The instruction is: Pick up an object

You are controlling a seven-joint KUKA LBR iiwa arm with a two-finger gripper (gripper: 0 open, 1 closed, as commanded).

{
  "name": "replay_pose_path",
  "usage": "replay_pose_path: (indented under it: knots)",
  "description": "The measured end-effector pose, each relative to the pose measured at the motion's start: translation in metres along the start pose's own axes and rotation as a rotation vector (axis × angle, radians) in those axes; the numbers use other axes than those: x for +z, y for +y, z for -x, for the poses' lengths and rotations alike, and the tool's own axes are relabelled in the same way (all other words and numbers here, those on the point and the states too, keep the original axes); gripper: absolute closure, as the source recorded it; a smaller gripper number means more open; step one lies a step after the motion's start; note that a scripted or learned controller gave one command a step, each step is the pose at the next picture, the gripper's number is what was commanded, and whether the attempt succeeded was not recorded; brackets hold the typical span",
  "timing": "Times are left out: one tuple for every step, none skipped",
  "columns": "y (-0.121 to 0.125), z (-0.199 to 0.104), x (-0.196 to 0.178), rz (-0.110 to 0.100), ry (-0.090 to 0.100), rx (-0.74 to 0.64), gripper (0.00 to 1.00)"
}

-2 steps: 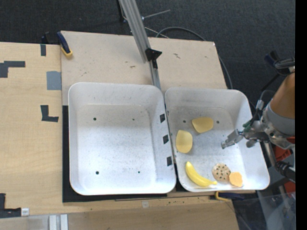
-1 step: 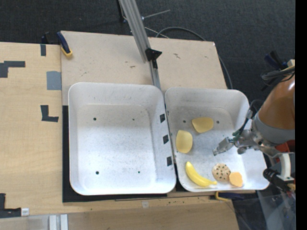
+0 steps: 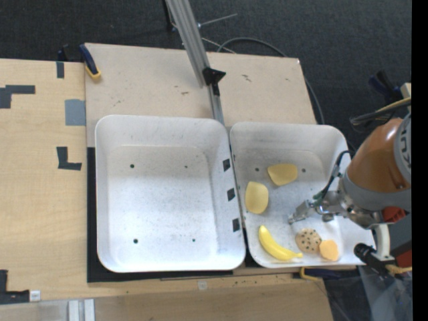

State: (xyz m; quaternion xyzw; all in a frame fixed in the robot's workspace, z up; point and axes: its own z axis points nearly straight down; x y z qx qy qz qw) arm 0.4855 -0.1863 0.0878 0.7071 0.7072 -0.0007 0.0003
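My claw (image 3: 304, 212) hung in the right bin (image 3: 287, 134), above the cookie (image 3: 308, 240); I couldn't tell its state. The banana (image 3: 275, 245) and orange (image 3: 328, 249) crowded it, so I risked nudging them and missing.

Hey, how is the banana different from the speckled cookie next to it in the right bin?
The banana is plain yellow; the cookie is tan with dark specks. The banana is long and curved, while the cookie is round and compact. The banana lies toward the bin's left side, and the cookie sits closer to the end effector. Both rest near the front wall of the right bin.
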Motion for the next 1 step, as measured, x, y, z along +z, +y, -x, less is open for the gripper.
replay_pose_path:
  knots:
    - [0.0001, -0.0008, -0.0114, -0.001, 0.002, -0.001, 1.0]
